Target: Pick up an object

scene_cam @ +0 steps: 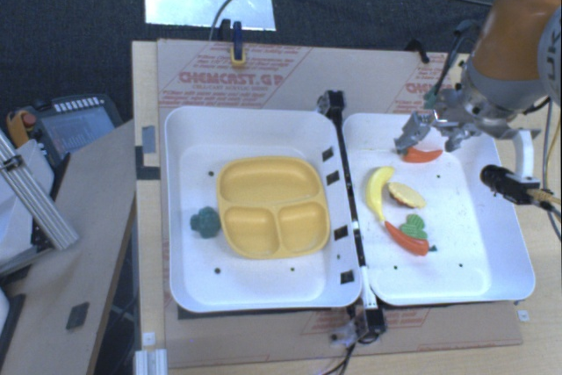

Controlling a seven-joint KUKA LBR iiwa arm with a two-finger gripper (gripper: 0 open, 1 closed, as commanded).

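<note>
Orange pepper slice (423,156) looks like your target: it lies in the right bin (505,272), toward the back wall, behind the banana (378,191) and well clear of it. The gripper (435,136) hangs right over that slice, fingers spread and pointing down, one tip over its back left end and the other behind its right end, nothing between them, so call it released and empty. From this slant you can't tell whether the tips touch the slice or hover just above it, so don't assume contact. My read: you're at the descent-and-close step, grasp not yet made. To do it well, centre the jaws on the slice's middle and turn the wrist so they close across its narrow width. It's flat and thin, so go nearly to the bin floor before closing, or the tips will probably shut above it. Keep off the back wall. Other options, taking the banana as reference: the pale apple slice (407,195) touches its right side, the carrot with green top (411,234) sits just in front and to the right, the yellow tray (269,206) and broccoli (205,223) are far left in the other bin (180,189). Those near the banana are crowded; the pepper is the cleaner pick. Lift straight up and check that it's really between the fingers.
</note>
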